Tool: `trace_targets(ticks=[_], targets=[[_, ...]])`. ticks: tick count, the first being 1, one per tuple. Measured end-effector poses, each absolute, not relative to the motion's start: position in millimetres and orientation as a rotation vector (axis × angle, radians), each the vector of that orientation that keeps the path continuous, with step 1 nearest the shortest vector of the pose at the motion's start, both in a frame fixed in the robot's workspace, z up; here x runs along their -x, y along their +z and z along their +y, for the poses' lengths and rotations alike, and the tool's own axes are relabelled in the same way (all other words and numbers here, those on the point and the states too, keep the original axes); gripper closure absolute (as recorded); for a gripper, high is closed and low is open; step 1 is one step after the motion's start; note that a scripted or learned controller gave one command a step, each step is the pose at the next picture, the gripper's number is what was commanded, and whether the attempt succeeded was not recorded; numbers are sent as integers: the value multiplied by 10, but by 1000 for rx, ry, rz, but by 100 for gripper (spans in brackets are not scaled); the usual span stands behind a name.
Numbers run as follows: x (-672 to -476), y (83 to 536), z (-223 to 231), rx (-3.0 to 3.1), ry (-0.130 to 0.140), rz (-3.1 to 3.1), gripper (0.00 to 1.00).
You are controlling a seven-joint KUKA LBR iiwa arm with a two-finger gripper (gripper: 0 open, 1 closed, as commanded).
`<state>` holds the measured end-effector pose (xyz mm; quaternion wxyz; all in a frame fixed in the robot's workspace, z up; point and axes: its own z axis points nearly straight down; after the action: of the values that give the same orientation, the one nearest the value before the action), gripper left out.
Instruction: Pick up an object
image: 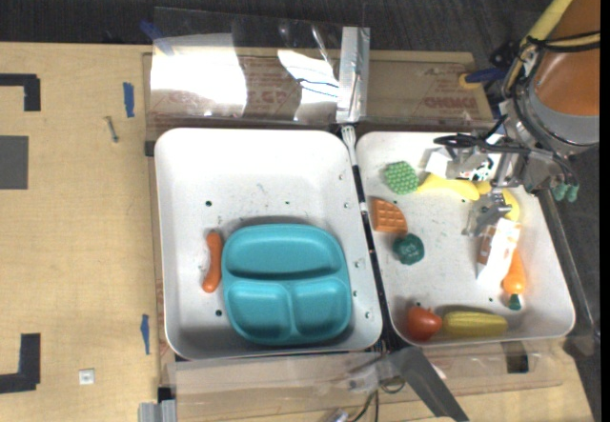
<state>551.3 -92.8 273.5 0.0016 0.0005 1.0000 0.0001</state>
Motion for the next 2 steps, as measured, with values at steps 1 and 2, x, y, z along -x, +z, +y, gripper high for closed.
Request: trace_targets(ticks=[1,2], targets=[[-5148,1741,-1642,393,3,3117,0],[-5072,877,-2116,390,1,3108,0]])
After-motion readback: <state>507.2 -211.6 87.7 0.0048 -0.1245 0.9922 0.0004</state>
